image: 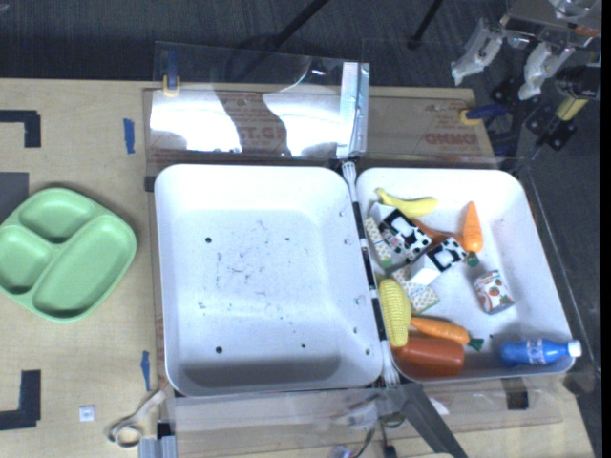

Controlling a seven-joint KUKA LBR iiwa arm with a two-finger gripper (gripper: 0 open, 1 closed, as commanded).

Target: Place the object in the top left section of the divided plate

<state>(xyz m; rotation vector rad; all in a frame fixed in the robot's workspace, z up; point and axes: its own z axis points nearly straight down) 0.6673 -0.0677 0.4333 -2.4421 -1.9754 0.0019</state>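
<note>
Camera view: carton (493, 291), label unreadable.

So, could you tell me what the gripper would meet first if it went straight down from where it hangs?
Probably bare floor: the gripper hangs beyond the right bin's far rim, though depth is unclear.

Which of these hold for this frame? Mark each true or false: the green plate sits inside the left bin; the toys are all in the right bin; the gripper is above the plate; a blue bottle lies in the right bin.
1. False: the green divided plate lies on the bench, left of the left bin.
2. True: they crowd the right bin.
3. False: the gripper is at upper right, beyond the bins.
4. True: blue bottle.
</note>
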